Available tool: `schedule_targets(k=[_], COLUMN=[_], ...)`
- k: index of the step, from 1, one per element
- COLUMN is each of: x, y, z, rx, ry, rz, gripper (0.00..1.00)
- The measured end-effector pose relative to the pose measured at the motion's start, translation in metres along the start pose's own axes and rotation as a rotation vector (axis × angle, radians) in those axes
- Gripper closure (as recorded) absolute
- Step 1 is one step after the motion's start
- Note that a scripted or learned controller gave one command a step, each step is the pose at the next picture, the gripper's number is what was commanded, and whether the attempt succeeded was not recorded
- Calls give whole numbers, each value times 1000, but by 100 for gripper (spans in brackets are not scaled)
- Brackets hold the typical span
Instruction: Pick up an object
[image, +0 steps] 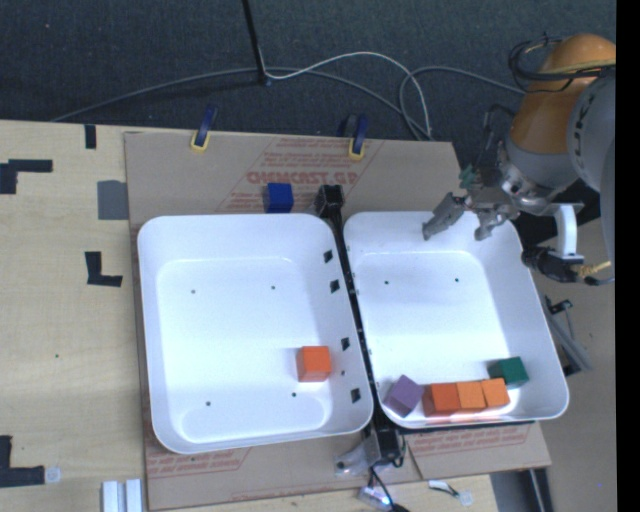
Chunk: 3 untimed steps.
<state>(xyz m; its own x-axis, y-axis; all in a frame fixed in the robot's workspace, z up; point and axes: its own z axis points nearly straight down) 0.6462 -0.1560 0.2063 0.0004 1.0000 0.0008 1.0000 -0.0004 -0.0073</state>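
An orange cube (314, 363) lies in the left bin (190, 250), near its lower right. Along the front edge of the right bin (440, 290) sit a purple block (403, 395), two orange blocks (443, 399) (471, 396), a lighter orange block (495, 393) and a green block (511, 372). My gripper (462, 222) hangs over the far edge of the right bin, open, its two fingers spread with nothing between them. It is well away from all the blocks.
A blue cube (279, 196) rests on the cardboard behind the left bin. Black clips (330, 198) join the bins along their shared edge. Cables run over the dark floor at the back. The arm's orange band (555, 100) is at the upper right.
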Motion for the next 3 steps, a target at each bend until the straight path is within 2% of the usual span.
schedule_targets(k=[1,3], x=[0,3], y=[2,0], z=[-4,112], rx=[-7,-3], ry=[-1,0], rz=[-1,-1], gripper=[0,0])
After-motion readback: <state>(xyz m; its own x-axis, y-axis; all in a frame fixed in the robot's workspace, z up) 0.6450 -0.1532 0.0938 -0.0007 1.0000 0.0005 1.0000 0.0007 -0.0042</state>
